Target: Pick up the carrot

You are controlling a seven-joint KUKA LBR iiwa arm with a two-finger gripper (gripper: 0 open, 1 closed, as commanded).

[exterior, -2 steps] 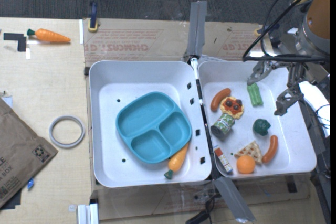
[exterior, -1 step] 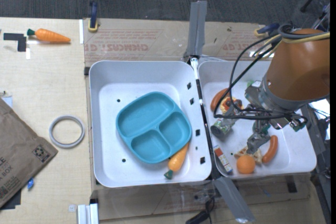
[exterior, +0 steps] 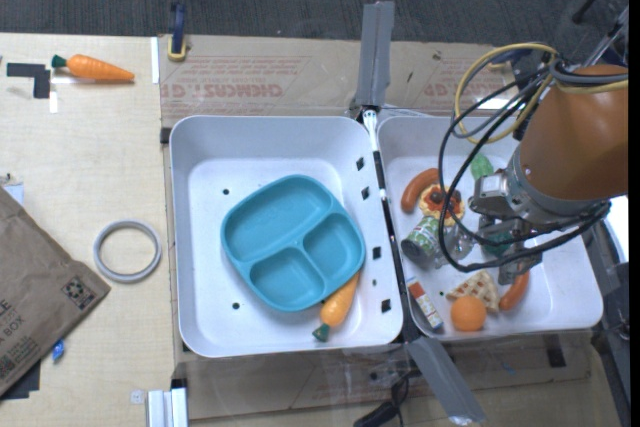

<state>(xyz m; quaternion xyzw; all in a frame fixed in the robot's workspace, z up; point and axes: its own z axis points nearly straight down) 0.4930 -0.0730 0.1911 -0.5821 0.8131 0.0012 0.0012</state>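
A pale wooden bench point(exterior: 80, 175) under a dark carpeted floor edge bears two shallow white bins side by side. The left white bin point(exterior: 200, 215) holds a blue three-compartment plastic plate point(exterior: 292, 243), and an orange toy carrot with a green stem point(exterior: 338, 305) lies just beside the plate's near right edge, tilted, its green end toward the bin's front wall. The right white bin point(exterior: 575, 305) holds a red sausage-shaped toy point(exterior: 418, 188), a green-labelled can point(exterior: 425, 240), a slice of toy pizza point(exterior: 475, 288), a small round orange fruit point(exterior: 468, 314) and a red-capped little bottle point(exterior: 424, 306). The grey arm with its orange band reaches over this right bin, well apart from the carrot. Its two-finger gripper point(exterior: 497, 237) hangs among black cables above the toys; whether it is spread or pressed together cannot be told. A second orange carrot point(exterior: 93, 68) lies on the bench at far left, and a grey tape ring point(exterior: 127, 249) sits beside the left bin.
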